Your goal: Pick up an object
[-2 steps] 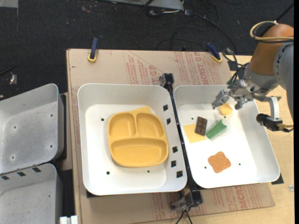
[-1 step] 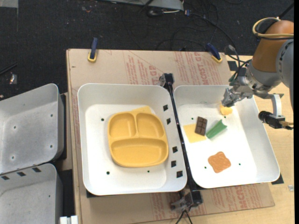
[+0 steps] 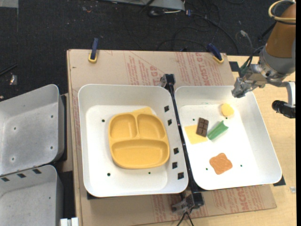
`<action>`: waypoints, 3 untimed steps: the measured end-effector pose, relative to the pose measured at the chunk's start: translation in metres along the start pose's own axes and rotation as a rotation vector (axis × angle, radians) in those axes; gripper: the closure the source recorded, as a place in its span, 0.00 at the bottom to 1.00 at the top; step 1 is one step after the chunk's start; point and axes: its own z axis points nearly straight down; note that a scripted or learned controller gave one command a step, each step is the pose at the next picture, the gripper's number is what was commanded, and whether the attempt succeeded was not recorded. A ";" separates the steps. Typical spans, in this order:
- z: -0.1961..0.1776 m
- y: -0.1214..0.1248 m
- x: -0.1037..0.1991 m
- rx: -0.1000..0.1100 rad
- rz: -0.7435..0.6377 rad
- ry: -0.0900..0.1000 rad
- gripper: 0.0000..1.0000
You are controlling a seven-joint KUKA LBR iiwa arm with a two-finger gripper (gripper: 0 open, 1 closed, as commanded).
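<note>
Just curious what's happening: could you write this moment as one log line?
phase: approach | gripper: above right bin's far rim, holding nothing | nearest: yellow round piece | tray: left bin

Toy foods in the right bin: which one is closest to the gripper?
The small round yellow piece, at the bin's far right corner. It lies just below the gripper, while the brown bar, green piece, yellow slice and orange piece lie farther away.

the arm [image 3: 281,41] is a thick rounded cylinder with an orange-tan band above a pale grey wrist section. below that sits a smaller metallic grey gripper [image 3: 239,91], boxy and angular. thin dark cables run beside the wrist, and a black fitting sticks out near the arm's lower side.
</note>
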 end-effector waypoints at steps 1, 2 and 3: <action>-0.055 -0.001 0.010 0.001 -0.001 0.001 1.00; -0.077 0.000 0.010 0.002 -0.001 0.001 1.00; -0.070 -0.033 0.051 0.009 -0.003 0.004 1.00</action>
